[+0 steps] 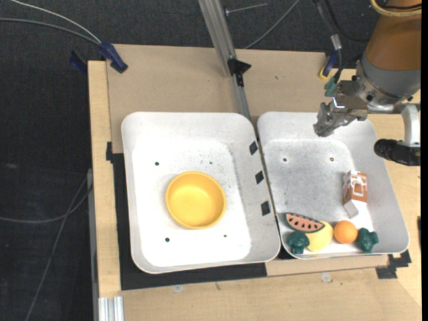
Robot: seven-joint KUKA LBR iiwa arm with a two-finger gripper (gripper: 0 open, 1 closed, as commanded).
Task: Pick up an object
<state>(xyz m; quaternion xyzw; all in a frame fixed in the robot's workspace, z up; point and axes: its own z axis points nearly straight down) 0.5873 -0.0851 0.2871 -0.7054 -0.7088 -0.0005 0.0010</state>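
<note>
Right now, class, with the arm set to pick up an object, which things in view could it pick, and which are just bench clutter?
Candidates to pick:
yellow bowl in the left bin
watermelon slice, orange, carton and two green pieces in the right bin

Just lying about:
blue clamp
metal pole
cables

yellow bowl (pixel 194 198) sits upright, opening up, mid left bin (pixel 144 146), apart from the walls. right bin (pixel 381 152) holds the rest, bunched along its near edge & right side: orange/white carton (pixel 355 187) standing near the right wall; watermelon slice (pixel 305 222) w/ red flesh & dark seeds, touching a yellow lemon-like piece (pixel 322 237); green broccoli-like bit (pixel 298 242) at near-left corner; orange ball (pixel 345 233) just right of the lemon; another green bit (pixel 366 239) beside the orange.
</note>
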